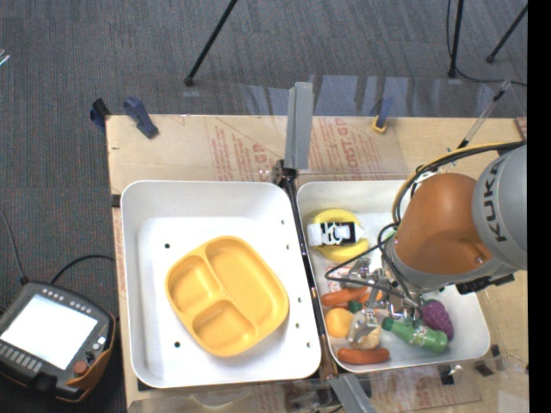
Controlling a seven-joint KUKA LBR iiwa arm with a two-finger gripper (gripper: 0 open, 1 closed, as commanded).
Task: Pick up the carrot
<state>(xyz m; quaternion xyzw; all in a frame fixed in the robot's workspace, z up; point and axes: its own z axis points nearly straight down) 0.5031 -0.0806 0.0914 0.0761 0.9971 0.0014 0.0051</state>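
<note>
Right-hand white bin on the table holds the carrot, lying nine-to-three, at nine o'clock from the gripper; grip state unclear.

A yellow divided plate lies tilted in the left bin. In the right bin, a yellow banana toy with a black-and-white label sits at about eleven o'clock. An orange ball lies near seven o'clock, with a red sausage at six o'clock just below it. A green bottle lies toward five o'clock, touching purple grapes. On the floor, at eight o'clock from the bench, rests a handheld control pad.
</note>
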